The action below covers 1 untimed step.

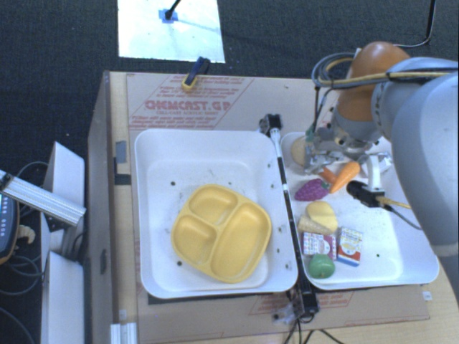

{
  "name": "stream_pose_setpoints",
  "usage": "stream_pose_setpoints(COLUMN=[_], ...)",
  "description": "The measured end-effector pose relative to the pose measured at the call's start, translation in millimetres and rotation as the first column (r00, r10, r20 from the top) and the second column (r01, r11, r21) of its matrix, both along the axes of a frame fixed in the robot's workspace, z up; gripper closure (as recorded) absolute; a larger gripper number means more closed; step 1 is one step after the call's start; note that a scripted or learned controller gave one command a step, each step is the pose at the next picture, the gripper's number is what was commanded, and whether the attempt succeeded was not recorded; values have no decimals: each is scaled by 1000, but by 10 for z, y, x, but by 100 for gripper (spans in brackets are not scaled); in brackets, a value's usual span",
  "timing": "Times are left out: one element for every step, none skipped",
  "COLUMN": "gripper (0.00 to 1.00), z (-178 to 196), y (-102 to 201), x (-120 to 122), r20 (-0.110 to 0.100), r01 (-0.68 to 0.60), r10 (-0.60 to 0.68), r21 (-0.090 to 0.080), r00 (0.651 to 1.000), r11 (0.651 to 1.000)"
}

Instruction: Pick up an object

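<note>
End effector [321, 156] near orange carrot [344, 175]: tapered, smooth, lying slantwise.

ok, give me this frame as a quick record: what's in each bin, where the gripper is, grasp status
left bin: yellow divided tray
right bin: toy carrot, purple fruit, yellow piece, two small cartons, green item
gripper: low over the right bin's far end, beside the carrot
grasp: cannot tell from this view
arm: enters from the right
</note>
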State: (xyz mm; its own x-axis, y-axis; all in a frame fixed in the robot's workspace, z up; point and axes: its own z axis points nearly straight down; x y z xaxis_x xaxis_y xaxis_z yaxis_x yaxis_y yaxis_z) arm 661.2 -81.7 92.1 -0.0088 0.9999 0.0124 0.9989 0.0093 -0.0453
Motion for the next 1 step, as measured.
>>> stream_pose_setpoints(gripper=[0], z=[-1], y=[1], x=[0], r20=[0], r01=[0], r10=[0], r21=[0], r00=[1000], r11=[1000])
